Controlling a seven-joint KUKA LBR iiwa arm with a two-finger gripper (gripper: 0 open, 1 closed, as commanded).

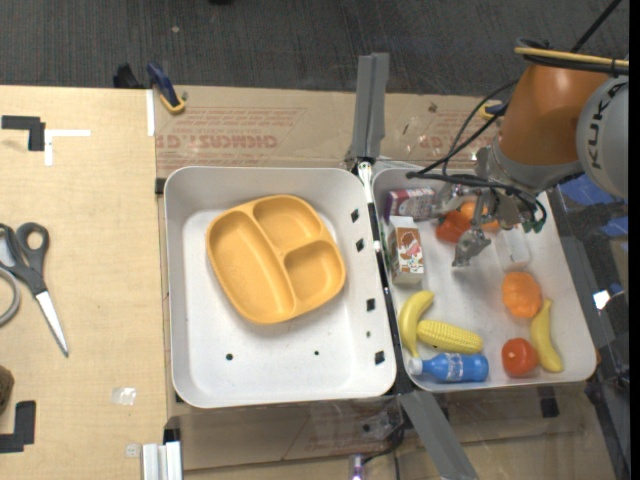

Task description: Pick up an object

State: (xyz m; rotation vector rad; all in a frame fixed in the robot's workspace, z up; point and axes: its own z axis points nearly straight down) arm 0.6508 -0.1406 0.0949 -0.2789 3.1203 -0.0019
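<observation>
My gripper (492,248) hangs over the back of the right bin (580,298), below the arm's orange band. Its fingers (467,251) stand apart, open, with nothing between them. A red-orange toy (453,226) lies just left of the gripper, touching or nearly touching the left finger. Also in this bin are a purple-and-white pack (410,203), a red-and-white carton (406,250), a banana (412,318), a corn cob (448,336), a blue bottle (455,368), an orange (521,294), a red tomato (518,357) and a small banana (545,336).
The left bin (190,348) holds a yellow divided plate (277,258). A grey divider (370,108) rises between the bins at the back. Scissors (36,280) lie on the bench far left. Cables run behind the arm.
</observation>
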